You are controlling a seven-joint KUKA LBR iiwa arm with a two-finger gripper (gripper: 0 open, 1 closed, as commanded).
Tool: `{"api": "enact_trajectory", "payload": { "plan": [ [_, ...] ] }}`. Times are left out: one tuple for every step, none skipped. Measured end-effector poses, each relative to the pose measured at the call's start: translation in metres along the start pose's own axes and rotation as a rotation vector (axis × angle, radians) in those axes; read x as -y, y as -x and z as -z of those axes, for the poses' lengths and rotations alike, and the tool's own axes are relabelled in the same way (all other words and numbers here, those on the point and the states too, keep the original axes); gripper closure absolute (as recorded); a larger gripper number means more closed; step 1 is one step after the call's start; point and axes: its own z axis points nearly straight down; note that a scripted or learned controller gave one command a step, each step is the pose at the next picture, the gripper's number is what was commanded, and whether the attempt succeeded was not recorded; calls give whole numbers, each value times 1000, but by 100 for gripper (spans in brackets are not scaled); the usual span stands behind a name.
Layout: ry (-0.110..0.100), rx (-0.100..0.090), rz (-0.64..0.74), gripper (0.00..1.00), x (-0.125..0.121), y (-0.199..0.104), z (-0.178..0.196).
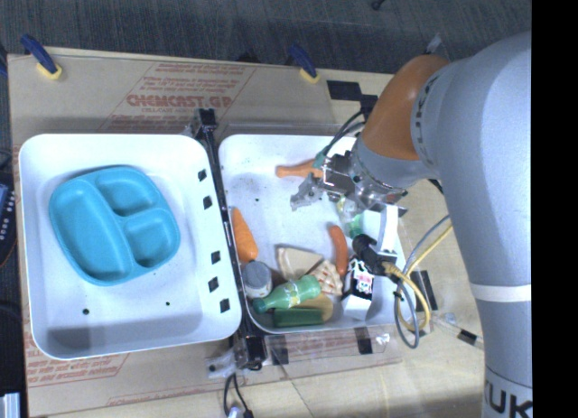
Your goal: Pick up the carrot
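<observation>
where the grey arm [470,181] reaches in from the right, its gripper [318,183] sits low over the upper middle of the right bin [262,150], with metal fingers [305,194] slightly spread and nothing between them. just beside the fingers, toward the bin's far wall, lies a small orange carrot piece [293,170], close to the gripper but not pinched by it.

the right bin holds most of the clutter. a longer carrot [244,235] lies along its left wall, pointing roughly toward the near end. another orange carrot-like piece [339,246] lies right of centre, below the wrist. toward the near end sit a tan wedge-shaped item [296,262], a small grey-capped jar [256,277], a green bottle [291,294] lying on its side, and a dark green block [302,316] against the near wall. a small white and black box [360,285] stands at the right near corner.

the left bin [54,326] holds a blue divided tray [113,222] with three compartments, set toward its upper left.
</observation>
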Motion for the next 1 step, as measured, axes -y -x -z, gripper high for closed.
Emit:
{"api": "enact_trajectory", "payload": {
  "plan": [
    [-5, 2, -128, 0, -45, 17, -37]
  ]
}}
